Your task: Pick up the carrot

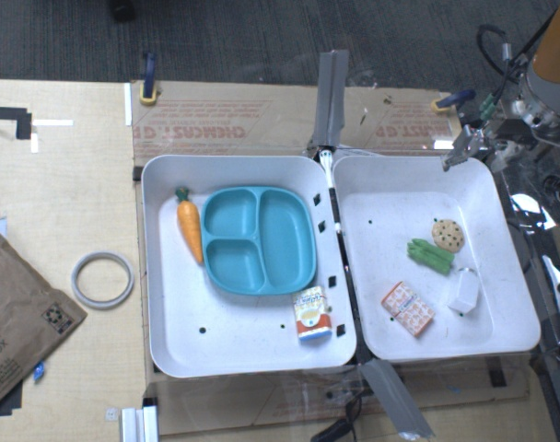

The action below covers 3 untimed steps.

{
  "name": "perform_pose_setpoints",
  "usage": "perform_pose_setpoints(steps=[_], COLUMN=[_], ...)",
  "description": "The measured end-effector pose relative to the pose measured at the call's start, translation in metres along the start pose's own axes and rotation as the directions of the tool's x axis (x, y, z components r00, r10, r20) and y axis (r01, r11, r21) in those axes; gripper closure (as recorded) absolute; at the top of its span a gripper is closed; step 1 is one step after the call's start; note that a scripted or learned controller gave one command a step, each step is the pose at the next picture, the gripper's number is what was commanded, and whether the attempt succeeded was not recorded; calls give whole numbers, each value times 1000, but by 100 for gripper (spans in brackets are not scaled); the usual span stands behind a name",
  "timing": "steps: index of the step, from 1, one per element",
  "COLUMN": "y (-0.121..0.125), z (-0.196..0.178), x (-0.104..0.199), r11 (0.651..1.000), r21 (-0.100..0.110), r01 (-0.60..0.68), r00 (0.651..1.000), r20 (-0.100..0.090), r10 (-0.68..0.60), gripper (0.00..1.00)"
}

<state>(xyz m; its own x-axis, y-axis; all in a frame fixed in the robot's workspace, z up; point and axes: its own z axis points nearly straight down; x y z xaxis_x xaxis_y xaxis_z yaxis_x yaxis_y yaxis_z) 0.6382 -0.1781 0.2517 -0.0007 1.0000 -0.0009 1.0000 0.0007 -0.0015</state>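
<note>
Carrot (190, 226): orange, green top, lying lengthwise in the left bin (169, 339) near its left wall, top toward the bin's far edge, just beside the tray's left rim.
Tray (261, 239): blue, three compartments, centre of left bin.
Carton (313, 314): small, at the tray's near right corner, by the bin's right wall.
Right bin (372, 274): cookie (448, 234), green vegetable (431, 255) just beside it, red-and-white packet (408, 308), white object (463, 292).
Tape ring (102, 278): on the desk, left of the bins.
Arm (538, 81): at the desk's far right corner, beyond the right bin.
Hand (471, 141): over the right bin's far right corner, well apart from the carrot; fingers' spread cannot be told.
</note>
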Motion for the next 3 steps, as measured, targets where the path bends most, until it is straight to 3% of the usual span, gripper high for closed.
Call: perform_pose_setpoints(steps=[1, 2, 3], y=[21, 21, -4], z=[-142, -188, -189], x=[14, 20, 76], r11=[874, 434, 830], r21=[1, 2, 3], r01=[-485, -901, -557], r00=[874, 434, 830], r20=[2, 4, 2], r10=[485, 901, 557], gripper=[0, 0, 0])
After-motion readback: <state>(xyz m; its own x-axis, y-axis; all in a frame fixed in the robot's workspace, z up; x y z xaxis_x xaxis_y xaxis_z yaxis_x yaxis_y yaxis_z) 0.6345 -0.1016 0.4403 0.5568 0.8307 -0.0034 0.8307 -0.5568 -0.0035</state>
